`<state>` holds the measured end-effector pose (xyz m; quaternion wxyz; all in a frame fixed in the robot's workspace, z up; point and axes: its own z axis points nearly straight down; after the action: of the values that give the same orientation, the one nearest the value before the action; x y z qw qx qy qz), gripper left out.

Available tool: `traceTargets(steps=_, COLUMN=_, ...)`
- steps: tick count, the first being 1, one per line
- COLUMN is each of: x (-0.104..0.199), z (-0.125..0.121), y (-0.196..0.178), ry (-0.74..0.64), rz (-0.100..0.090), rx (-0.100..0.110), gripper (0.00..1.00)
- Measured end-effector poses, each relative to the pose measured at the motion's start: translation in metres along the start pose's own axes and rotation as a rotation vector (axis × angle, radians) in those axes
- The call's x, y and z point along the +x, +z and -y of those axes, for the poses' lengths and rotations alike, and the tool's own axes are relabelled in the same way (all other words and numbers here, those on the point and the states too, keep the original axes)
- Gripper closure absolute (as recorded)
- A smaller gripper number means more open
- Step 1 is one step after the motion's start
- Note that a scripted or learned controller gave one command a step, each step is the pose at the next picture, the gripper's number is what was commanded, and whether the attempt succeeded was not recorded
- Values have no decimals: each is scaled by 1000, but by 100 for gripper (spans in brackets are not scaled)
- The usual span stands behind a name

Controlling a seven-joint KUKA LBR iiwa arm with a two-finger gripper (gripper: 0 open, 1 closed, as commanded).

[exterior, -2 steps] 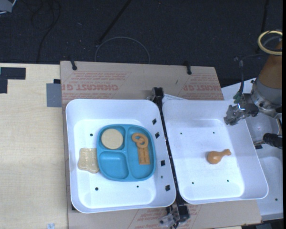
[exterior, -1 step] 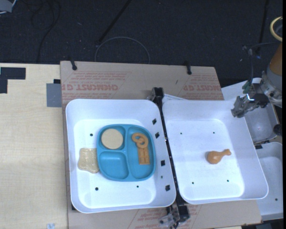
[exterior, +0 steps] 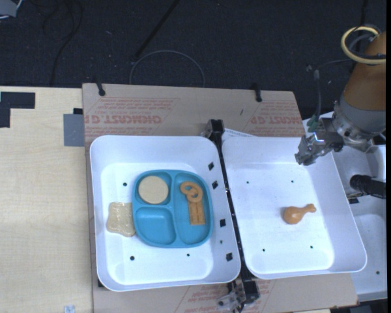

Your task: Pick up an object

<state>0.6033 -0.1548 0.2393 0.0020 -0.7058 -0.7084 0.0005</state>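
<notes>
**A:** Where is the thing to pick up?

**B:** The likeliest one is a tan chicken drumstick (exterior: pixel 298 213), lying flat on the floor of the right bin (exterior: pixel 267 253), right of that bin's middle. Its thick end points left and its thin end points up and to the right. Nothing else touches it.

**A:** And the gripper?

**B:** The gripper (exterior: pixel 307 154) sits over the upper right corner of the same bin, well apart from the drumstick and farther back. It is small and dark against the bin wall, so I cannot tell how its pincer stands, wide or narrow. Nothing shows between its tips.

**A:** What of the arm behind it?

**B:** The arm (exterior: pixel 365 90) comes in from the right edge, grey at the wrist with an orange band above.

**A:** The other bin?

**B:** The left bin (exterior: pixel 111 168) holds a blue divided tray (exterior: pixel 163 230). A round tan cracker (exterior: pixel 153 190) lies in the tray's upper left compartment, and a brown pretzel-like piece (exterior: pixel 193 201) lies in the right one. A pale slice of bread (exterior: pixel 120 218) rests on the bin floor, touching the tray's left edge.

**A:** Under it all?

**B:** Both bins stand side by side on a cardboard sheet (exterior: pixel 182 113).
</notes>
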Motion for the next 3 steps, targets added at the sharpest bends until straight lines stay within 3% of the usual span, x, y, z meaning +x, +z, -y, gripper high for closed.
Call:
traceTargets(steps=1, x=52, z=25, y=-1, ry=0, rz=-1, rx=1, gripper=100)
traceTargets(steps=3, x=148, z=44, y=-1, ry=0, rz=0, rx=2, gripper=100)
